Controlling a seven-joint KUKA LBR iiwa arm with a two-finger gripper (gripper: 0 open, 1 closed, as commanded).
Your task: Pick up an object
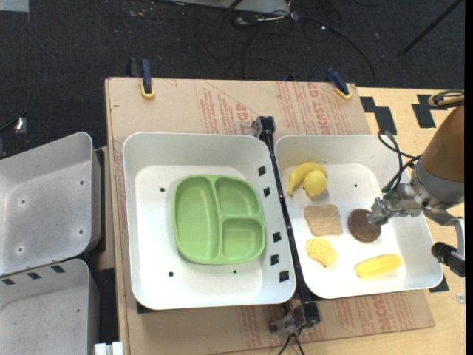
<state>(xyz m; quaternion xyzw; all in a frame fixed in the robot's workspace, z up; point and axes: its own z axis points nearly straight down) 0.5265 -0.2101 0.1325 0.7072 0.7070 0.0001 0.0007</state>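
In the left bin (pixel 140 220) lies a green divided plate (pixel 219 219), flat on the bin floor. The right bin (pixel 414 272) holds five things: a yellow banana (pixel 305 177) at the far left, a tan slice of bread (pixel 324 219) nearer, and a yellow corn-like piece (pixel 321 252) nearer still. Right of the bread sits a brown round disc (pixel 363 225), and a yellow oblong piece (pixel 378 265) lies near the front right. The hand (pixel 382 209) is low over the disc's right edge, seemingly touching it; whether it is clenched or released cannot be told. Both bins rest on the counter (pixel 192 106).
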